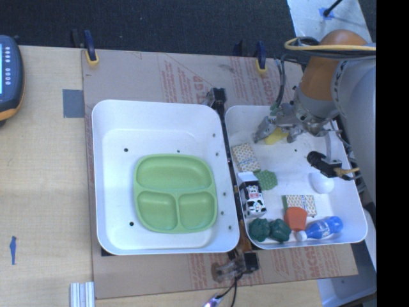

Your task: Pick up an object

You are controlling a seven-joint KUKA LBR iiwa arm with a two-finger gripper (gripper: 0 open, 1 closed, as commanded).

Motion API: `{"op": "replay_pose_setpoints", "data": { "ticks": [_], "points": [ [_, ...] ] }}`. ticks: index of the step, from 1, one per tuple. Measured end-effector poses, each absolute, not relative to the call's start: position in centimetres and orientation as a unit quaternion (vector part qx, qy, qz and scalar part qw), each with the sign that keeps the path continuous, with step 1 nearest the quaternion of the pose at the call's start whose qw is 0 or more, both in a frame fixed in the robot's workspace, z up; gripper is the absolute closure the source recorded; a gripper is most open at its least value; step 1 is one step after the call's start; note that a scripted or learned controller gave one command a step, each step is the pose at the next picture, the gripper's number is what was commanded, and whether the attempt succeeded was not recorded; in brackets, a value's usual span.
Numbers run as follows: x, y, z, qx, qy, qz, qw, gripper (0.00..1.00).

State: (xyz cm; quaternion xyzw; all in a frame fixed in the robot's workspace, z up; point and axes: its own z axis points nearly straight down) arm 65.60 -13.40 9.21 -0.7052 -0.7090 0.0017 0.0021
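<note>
My gripper (276, 132) is low in the far part of the right bin (342, 232), with the grey arm reaching in from the right. A small yellow object (273, 137) lies right under it, partly hidden by the gripper. Whether it is held cannot be seen. Nearer the front of that bin lie a patterned square (244, 153), a green lump (267, 179), a black-and-white cow-print box (253, 198), two dark green pieces (268, 229), an orange cup (296, 218), a blue bottle (323, 227) and a white round thing (321, 184).
The left bin (108, 171) holds a light green divided plate (174, 192). A second patterned card (304, 202) lies behind the orange cup. The wall between the bins runs just left of the cow-print box. A blue-and-orange device (9, 75) sits at the bench's far left.
</note>
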Motion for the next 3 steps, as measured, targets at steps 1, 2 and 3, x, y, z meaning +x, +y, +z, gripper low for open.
{"op": "replay_pose_setpoints", "data": {
  "ticks": [1,2,3],
  "points": [
    [65.6,-13.3,9.2,-0.705,-0.709,0.0018,0.003,0.00],
    [65.6,-15.8,9.3,-0.707,-0.708,0.0008,0.000,0.00],
    [65.4,-15.8,10.2,-0.706,-0.709,0.0046,0.005,1.00]
  ]
}}
